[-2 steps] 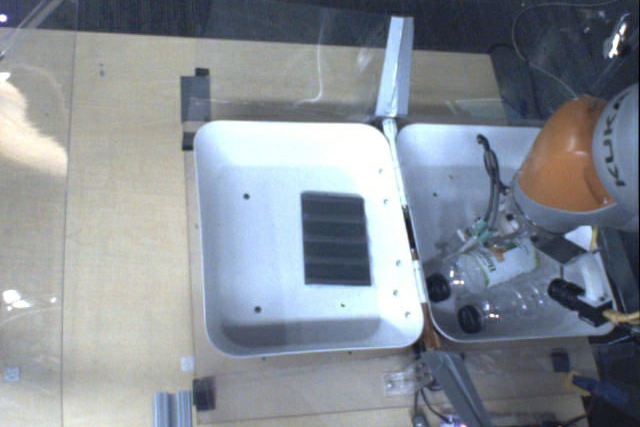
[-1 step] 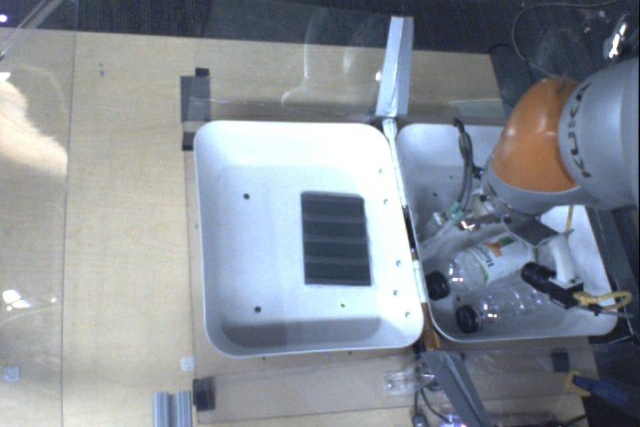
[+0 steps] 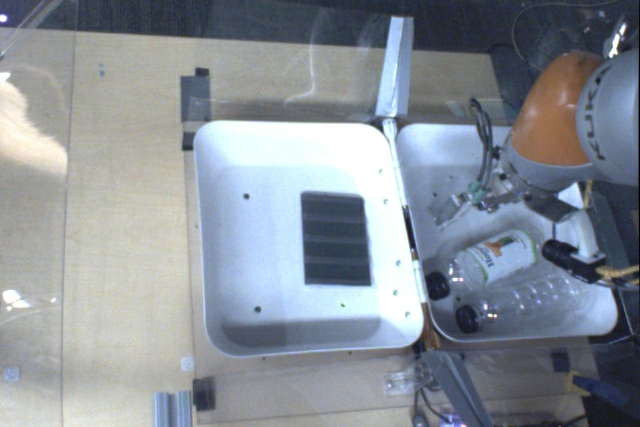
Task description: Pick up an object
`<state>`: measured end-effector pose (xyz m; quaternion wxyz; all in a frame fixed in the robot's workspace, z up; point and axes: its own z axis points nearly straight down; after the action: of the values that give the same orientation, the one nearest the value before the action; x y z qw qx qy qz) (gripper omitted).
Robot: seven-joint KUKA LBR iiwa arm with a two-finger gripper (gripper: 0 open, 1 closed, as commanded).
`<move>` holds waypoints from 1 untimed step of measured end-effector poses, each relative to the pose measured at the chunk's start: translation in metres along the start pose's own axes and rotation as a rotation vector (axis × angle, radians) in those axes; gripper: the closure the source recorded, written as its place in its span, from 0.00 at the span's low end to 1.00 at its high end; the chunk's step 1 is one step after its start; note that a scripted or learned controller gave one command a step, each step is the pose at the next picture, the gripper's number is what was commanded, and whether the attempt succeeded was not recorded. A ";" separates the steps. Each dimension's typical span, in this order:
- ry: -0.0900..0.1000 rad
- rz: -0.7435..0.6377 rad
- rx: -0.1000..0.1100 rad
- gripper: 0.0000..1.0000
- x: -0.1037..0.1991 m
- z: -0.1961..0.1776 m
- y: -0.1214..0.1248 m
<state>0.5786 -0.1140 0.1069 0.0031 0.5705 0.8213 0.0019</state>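
Gripper [image 3: 482, 195]: poised low inside the right bin [image 3: 425, 150], apparently seeking a pick; grip state cannot be told. Labelled bottle [image 3: 492, 257] and clear bottle [image 3: 520, 300]: lying flat toward that bin's near wall, just below the gripper.
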 end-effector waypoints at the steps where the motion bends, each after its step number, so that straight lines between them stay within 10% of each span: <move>1: 0.010 -0.097 0.019 0.00 -0.022 0.018 0.085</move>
<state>0.6665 -0.1050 0.0891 -0.0062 0.5302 0.8478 -0.0035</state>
